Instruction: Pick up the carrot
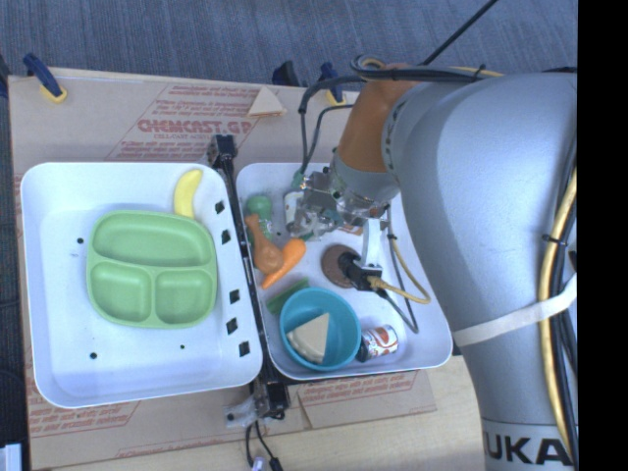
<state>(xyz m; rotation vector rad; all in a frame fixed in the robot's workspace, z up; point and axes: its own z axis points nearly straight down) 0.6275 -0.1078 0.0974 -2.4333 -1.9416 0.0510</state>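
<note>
The carrot [286, 259] is orange with a green end and lies tilted near the left wall of the right bin [422, 346]. A second orange piece [262, 244] rests against its left side. My gripper [312, 214] hangs over the upper middle of that bin, just above and right of the carrot. I see nothing held in it. The wrist and the cables around it hide the bin floor beneath.
A blue bowl [339, 346] with a tan wedge [311, 337] sits below the carrot. Beside it are a can [380, 340], a brown disc [340, 264] and a green item [258, 205]. The left bin [49, 292] holds a green divided plate [152, 268] and a banana [185, 192].
</note>
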